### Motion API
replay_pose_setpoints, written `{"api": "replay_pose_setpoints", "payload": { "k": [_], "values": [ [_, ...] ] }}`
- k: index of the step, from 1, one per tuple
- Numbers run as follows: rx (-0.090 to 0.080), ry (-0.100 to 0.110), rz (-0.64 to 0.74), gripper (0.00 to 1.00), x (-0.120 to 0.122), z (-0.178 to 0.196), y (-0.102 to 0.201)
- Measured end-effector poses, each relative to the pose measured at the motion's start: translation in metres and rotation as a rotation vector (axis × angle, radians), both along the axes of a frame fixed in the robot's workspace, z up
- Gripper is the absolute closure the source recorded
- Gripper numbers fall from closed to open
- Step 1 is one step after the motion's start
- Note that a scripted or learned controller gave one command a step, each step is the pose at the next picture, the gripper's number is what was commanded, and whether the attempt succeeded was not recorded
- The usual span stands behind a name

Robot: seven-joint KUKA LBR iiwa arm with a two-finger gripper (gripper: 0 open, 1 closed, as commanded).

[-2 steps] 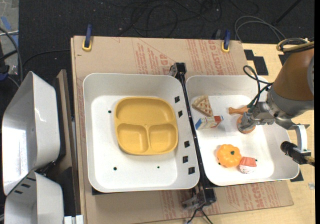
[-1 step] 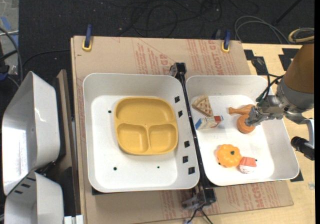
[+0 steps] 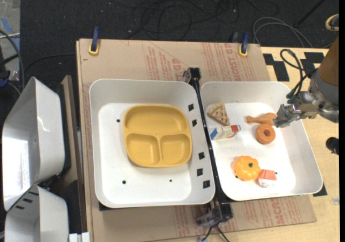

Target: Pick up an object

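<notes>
Currently the gripper (image 3: 281,117) sits low over the right bin (image 3: 307,144), near its right wall toward the far side. Can't tell from this angle whether the claw is apart or together; the tip is a dark blur against the white floor. Nothing visibly held.

Candidates, all in the right bin:
- orange stick-shaped piece (image 3: 261,118), just left of the gripper tip, possibly touching it, can't confirm
- doughnut (image 3: 265,134), just below the tip, close to the stick piece
- waffle-like wedge (image 3: 218,113), far-left corner by the divider
- small white-red-blue item (image 3: 225,131), just nearside of the wedge
- orange pumpkin (image 3: 246,168) and a red-white piece (image 3: 266,178) touching or nearly so, toward the near edge

Left bin (image 3: 102,144) carries a yellow divided tray (image 3: 158,135), centred, well away from the arm.

Likely target: stick piece or doughnut.

Risks as I read it:
- stick and doughnut are close together, so a descent between them could nudge one and close on air
- stick is thin and lies flat; the claw may ride over it or flick it sideways
- doughnut is round and low; an off-centre close likely squirts it out
- tip is close to the right wall, so little margin if the approach drifts that way
</notes>
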State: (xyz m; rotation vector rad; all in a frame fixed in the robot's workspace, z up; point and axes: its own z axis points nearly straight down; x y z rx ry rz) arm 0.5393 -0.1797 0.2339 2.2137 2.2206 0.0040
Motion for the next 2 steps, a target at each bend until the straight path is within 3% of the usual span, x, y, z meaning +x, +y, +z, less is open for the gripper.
{"api": "replay_pose_setpoints", "payload": {
  "k": [2],
  "values": [
    [0.004, 0.004, 0.006, 1.00, 0.017, 0.016, 0.108]
  ]
}}
